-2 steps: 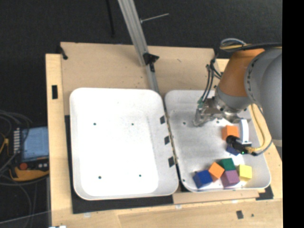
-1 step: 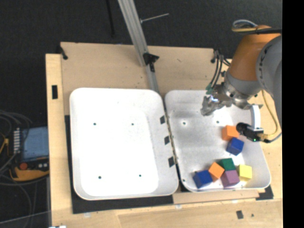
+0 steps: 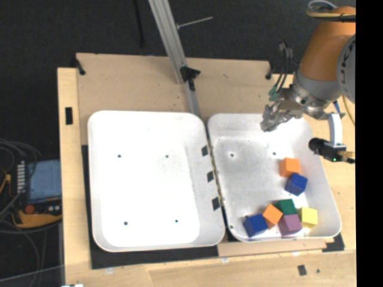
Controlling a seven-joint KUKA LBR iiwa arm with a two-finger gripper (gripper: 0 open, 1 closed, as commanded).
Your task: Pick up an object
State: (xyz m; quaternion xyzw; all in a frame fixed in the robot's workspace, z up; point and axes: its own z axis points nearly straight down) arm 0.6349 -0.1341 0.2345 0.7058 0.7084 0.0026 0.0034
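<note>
Evidently we have grasped nothing yet: our grey two-finger gripper point(image 3: 274, 119) hangs over the right shallow white plastic bin's point(image 3: 239, 160) far edge, while small coloured foam cubes (the nearest an orange one point(image 3: 290, 165)) wait well apart, all unlifted.
</note>
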